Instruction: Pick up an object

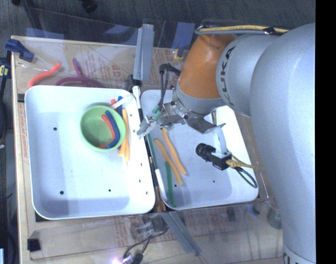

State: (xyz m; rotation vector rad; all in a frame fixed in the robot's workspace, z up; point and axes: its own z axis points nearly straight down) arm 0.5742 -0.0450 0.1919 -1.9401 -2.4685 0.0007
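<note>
A table (102,227) seen from above carries two shallow white bins side by side. Nearest the viewer, in the right bin (233,194), a dark green stick (169,180) lies beside several orange sticks (170,153). All are loose on the bin floor and run away from the viewer. The left bin (47,191) holds a green bowl (96,128) with red, blue and orange sticks resting in and against it.

Further back, the grey arm's claw (154,121) hangs low over the far left corner of the right bin, just past the far ends of the orange sticks and close to the wall between the bins. It cannot be made out whether the claw is open or closed, or whether it has anything in it.

This looks like the reach-in stage, with nothing lifted yet. The next move likely calls for lining up on one stick and closing around it. Beyond the bins, a purple loop (80,82) lies on the table.
</note>
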